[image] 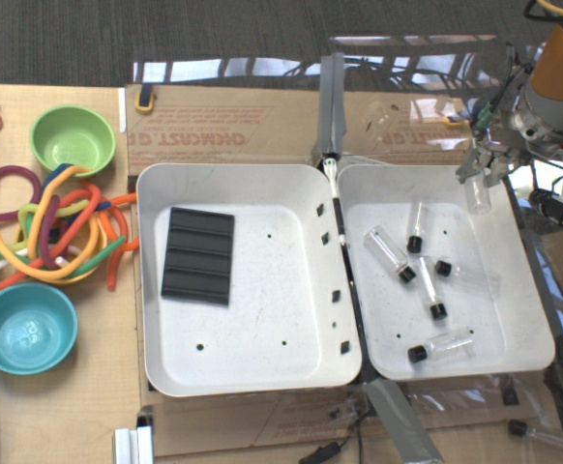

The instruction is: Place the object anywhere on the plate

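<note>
Gripper (478, 177) looks clamped on a clear vial (477, 193), hanging just below it. Black plate (198, 255) sits well off to its left, so carry high over the bin divider (338, 240), then lower gently.

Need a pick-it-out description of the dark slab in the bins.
Start at the left white bin. Its left half holds the black ribbed plate, a flat dark rectangle. The right bin holds clear vials with black caps, all small and see-through.
</note>
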